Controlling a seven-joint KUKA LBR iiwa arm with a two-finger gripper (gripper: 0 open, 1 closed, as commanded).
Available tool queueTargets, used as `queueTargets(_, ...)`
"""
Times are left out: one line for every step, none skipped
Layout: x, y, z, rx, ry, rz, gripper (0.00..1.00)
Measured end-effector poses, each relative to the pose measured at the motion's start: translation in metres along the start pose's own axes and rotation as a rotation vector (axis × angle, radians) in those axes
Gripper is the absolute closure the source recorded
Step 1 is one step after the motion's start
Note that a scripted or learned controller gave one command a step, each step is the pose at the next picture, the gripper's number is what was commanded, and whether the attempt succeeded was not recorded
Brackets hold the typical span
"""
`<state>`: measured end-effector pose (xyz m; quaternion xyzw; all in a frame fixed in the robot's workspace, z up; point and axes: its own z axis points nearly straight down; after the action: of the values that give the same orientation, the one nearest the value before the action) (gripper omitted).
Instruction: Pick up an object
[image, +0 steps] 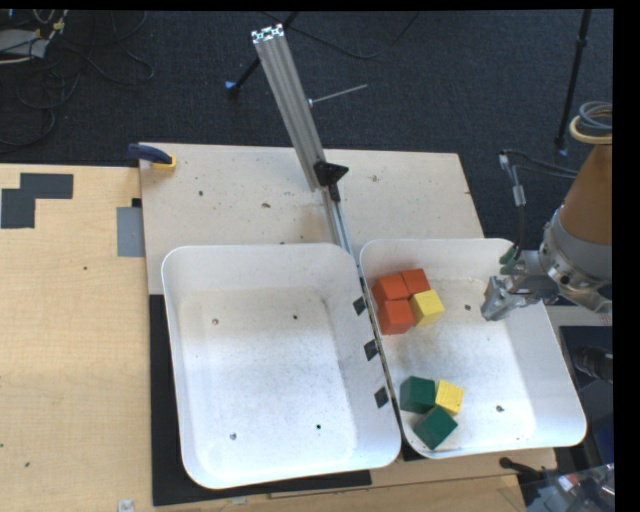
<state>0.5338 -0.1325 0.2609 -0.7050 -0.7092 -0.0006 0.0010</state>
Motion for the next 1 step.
queueTargets(0.0556, 0.0175, -0.0034, 0.000, 0.000, 0.000, 1.00)
